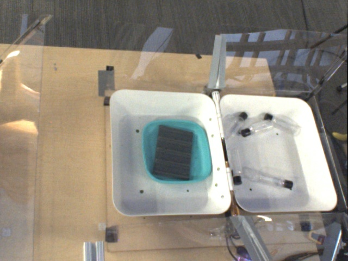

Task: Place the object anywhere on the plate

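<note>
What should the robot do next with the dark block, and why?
Probably nothing more than a check. The dark ridged block already lies flat inside the teal plate in the left bin, so the job looks done. The right bin holds clear tubes with black caps, which are not part of this.

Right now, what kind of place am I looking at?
Probably a robotics lab test bench: two white bins side by side on a wooden bench, a teal plate holding a dark block, clear tubes.
</note>
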Robot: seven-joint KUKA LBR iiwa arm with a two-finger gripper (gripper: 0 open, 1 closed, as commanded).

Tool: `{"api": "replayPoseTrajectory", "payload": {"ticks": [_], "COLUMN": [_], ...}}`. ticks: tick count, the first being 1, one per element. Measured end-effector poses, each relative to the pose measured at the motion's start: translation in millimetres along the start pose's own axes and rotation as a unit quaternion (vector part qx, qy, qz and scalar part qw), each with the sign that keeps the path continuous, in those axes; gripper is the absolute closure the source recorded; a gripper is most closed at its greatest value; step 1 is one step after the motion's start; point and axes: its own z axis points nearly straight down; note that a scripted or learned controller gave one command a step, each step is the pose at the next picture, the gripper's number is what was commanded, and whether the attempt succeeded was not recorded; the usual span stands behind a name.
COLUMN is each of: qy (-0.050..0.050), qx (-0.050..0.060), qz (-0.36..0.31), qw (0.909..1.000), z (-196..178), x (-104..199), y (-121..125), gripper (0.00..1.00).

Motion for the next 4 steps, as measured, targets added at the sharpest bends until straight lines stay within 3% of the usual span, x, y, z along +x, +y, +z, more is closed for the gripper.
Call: {"api": "replayPoseTrajectory", "payload": {"ticks": [4], "qy": [0.000], "qx": [0.000], "qz": [0.000], "qw": [1.0000], "z": [0.1], "x": [0.1], "y": [-0.2], "gripper": [0.00]}}
